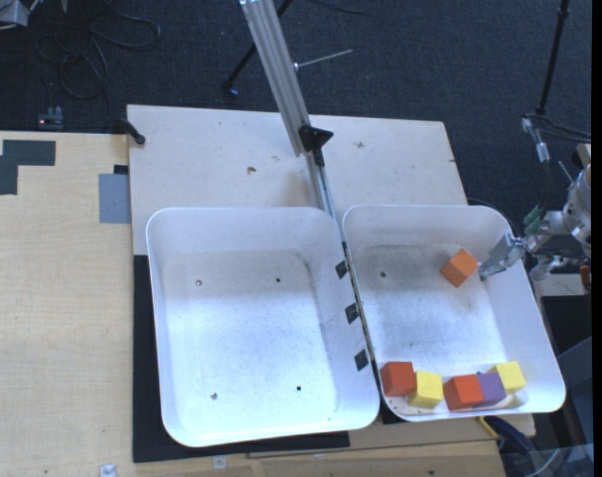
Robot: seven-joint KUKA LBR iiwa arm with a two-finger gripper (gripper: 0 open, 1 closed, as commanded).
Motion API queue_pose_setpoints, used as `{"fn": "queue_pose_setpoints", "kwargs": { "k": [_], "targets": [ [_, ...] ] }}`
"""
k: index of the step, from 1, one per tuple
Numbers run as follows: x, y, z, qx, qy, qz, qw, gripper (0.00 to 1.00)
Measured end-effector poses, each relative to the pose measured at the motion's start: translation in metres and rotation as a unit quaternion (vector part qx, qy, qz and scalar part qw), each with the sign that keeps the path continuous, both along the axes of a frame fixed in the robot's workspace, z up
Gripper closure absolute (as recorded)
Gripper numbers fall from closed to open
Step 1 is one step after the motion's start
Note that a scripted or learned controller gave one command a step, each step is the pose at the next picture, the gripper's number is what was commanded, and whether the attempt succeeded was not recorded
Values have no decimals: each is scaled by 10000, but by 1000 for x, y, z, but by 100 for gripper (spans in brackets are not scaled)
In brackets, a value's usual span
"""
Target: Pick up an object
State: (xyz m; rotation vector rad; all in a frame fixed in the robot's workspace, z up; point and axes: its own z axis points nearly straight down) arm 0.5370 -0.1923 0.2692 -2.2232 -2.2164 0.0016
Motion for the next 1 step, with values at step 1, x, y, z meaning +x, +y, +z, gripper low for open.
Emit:
{"fn": "queue_pose_setpoints", "kwargs": {
  "k": [1],
  "targets": [
    [34,-17,-89,-1,2,9,10000,0]
  ]
}}
